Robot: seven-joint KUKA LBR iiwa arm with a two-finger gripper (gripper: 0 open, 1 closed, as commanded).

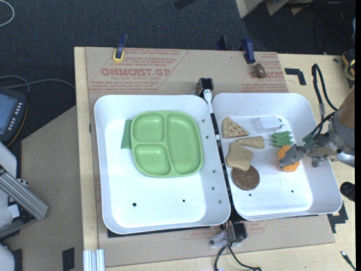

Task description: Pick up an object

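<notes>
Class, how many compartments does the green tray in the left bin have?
3: on the green tray, a small one upper left, a small one lower left, and one long one along the right.

Grey arm (345, 130), dark metal pincer (303, 149), black cable looped above.

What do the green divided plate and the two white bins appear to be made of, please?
Green divided plate: probably moulded plastic, matte, judging by its even colour and soft rounded ridges. White bins: apparently thin formed plastic, slightly glossy, with rounded corners and rolled rims.
</notes>
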